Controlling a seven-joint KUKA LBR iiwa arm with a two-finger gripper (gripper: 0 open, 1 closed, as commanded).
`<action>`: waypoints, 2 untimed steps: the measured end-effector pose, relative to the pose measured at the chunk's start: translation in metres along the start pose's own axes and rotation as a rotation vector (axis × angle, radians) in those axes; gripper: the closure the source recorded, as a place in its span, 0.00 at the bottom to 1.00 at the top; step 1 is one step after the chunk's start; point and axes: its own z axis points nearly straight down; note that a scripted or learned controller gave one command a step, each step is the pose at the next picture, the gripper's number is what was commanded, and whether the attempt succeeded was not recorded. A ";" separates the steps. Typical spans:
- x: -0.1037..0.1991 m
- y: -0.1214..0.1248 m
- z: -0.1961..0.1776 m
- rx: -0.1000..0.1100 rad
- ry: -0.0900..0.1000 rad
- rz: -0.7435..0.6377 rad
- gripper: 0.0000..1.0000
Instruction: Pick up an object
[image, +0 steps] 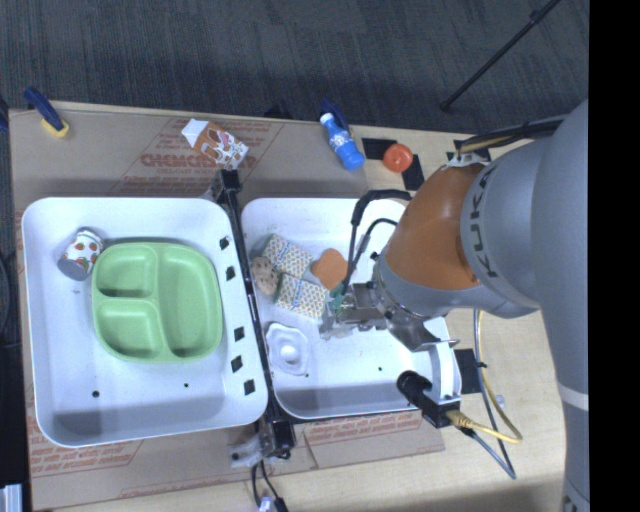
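Big and grey, the robot arm (520, 210) was closest to the camera and filled the right side of the view, with its orange band (440, 235) just above the wrist. It reached down into the right bin (330, 395). The gripper (338, 315) hung low over the middle of that bin, just beside the patterned cloth (292, 275). I could not tell if the gripper was open or shut, and I could not tell if it held anything.

Two white bins sat side by side on the brown cardboard bench (160, 160). The left bin (60, 400) held a big green tray with three sections (157, 298). A small crumpled wrapper (80, 252) lay just beside the tray, at its upper left corner.

Things to pick lay in the right bin. The patterned cloth lay near the left wall. A small tan lumpy thing (264, 275) touched the cloth's left edge. An orange round thing (328, 266) sat just beside the cloth on its right, close to the gripper. A small white cup-like thing (286, 350) sat lower down, near the left wall.

Behind the bins, on the bench, a blue bottle (343, 142) lay tilted. A small orange ball (398, 157) sat near it. A red and white wrapper (218, 144) lay farther left. A blue and yellow clamp (46, 113) was at the far left corner.
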 end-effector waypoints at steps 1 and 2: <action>0.000 0.000 0.000 0.001 0.000 0.000 0.00; 0.037 0.004 0.000 0.001 0.000 -0.003 0.00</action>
